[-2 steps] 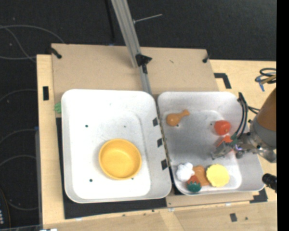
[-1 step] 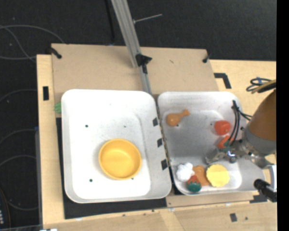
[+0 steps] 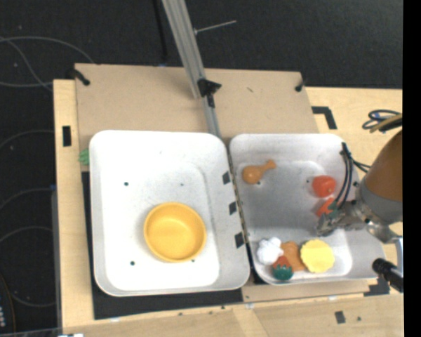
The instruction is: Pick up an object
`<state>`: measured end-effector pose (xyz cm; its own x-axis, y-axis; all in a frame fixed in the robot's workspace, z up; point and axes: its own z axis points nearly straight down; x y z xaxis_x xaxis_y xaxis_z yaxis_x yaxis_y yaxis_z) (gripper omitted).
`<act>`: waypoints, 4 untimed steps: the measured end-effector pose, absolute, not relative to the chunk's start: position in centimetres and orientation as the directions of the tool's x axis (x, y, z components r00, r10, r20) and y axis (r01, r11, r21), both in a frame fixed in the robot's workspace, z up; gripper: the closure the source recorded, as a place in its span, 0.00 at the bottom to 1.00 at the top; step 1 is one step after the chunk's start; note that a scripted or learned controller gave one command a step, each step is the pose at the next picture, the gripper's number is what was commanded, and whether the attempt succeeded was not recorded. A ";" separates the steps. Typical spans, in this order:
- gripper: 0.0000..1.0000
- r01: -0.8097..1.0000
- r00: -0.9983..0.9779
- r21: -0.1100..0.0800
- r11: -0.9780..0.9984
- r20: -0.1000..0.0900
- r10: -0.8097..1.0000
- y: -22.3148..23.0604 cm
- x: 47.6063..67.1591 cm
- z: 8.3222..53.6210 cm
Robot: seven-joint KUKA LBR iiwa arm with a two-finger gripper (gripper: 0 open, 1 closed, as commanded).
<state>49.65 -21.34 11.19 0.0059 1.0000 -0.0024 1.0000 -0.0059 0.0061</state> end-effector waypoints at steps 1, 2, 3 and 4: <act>1.00 1.000 0.004 0.007 -0.004 -0.003 1.000 -21.9 48.9 16.8; 1.00 1.000 -0.004 0.009 0.004 -0.004 1.000 -22.0 49.2 22.3; 1.00 1.000 -0.008 0.003 0.008 0.001 1.000 -17.5 50.1 22.2; 1.00 1.000 -0.009 0.005 0.009 0.001 1.000 -12.3 50.5 23.7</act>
